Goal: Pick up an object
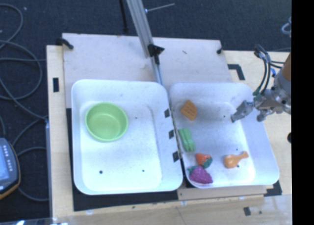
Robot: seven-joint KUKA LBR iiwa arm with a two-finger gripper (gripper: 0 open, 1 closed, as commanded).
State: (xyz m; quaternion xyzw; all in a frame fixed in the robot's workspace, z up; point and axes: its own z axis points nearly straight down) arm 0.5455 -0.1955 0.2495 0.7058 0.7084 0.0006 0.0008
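While nothing sits between the fingers, the gripper (251, 111) hangs over the right edge of the right bin (255, 140), fingers spread apart, one grey finger (240, 112) angled down-left toward the bin floor, the other (262, 113) nearer the rim. Candidate objects are all in that bin: an orange block (189, 110) near the upper left, tilted; a green ridged piece (186, 139) lying along the left wall, just beside the divider between the bins; a small red-orange piece with a green top (203, 160) below it; a purple grape-like cluster (200, 174) at the bottom-left corner, touching or nearly touching the red one; an orange drumstick-shaped piece (235, 160) lower right, apart from the rest. The gripper is well apart from all of them; the nearest is the orange block to its left, with the drumstick piece below it. The left bin (147, 170) holds a light green bowl (106, 121), upright, in the upper-left part. The arm's wrist (283, 84) enters from the right, with dark cables looped above it. A metal rail (140, 18) runs diagonally from the top down to the bins' junction. Bins rest on a pale bench (117, 55); loose cables on the dark floor at left.
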